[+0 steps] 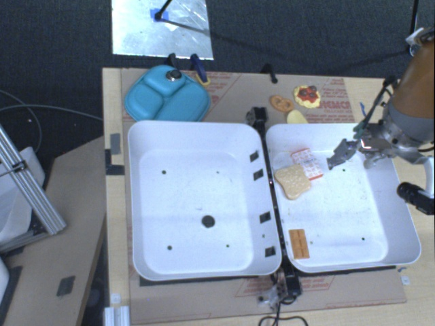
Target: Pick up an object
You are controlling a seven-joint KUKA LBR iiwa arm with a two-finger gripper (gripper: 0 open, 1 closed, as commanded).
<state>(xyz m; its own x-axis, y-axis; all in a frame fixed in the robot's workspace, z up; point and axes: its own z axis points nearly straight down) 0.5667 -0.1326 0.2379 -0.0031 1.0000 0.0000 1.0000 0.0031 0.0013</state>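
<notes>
Toast slice (293,180) lies apart, left of the gripper (340,154).

Glossy white plastic bins (197,134), cardboard bench (231,87)

Red printing runs across the brown cardboard sheet (340,94) under the bins, and the small red-and-white packet (307,164) bears marks, but none is legible

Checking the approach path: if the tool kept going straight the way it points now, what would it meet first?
The tool points left and slightly down across the right bin. The red-and-white packet lies first in that line, with the toast just beyond it. Height is unclear, so it might pass above.
</notes>
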